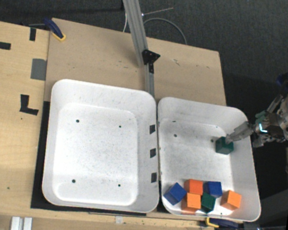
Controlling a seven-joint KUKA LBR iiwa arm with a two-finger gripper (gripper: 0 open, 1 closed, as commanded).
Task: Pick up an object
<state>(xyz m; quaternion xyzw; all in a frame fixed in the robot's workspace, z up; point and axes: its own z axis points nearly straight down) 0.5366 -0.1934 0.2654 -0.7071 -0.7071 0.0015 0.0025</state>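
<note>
A small dark green cube sits alone on the floor of the right-hand shallow white plastic bin, toward that bin's far right side and well apart from the other pieces. The two-finger gripper reaches in over the right rim at a slant, and its tip is touching or just above the top of this cube; whether the cube lies between the fingers is hidden by the angle, and I cannot tell how the jaws stand. Judging by this, the step in hand is the approach or the closing onto the cube, with no lift begun. The next move calls for the tip to settle squarely over the cube, close on two opposite faces, and then rise straight so the block does not slip or get nudged against the bin wall close by. Along the near edge of the same bin lies a tight cluster of small cubes, orange, blue and green, touching one another. The left-hand shallow white bin lies just beside, across the shared rims.
</note>
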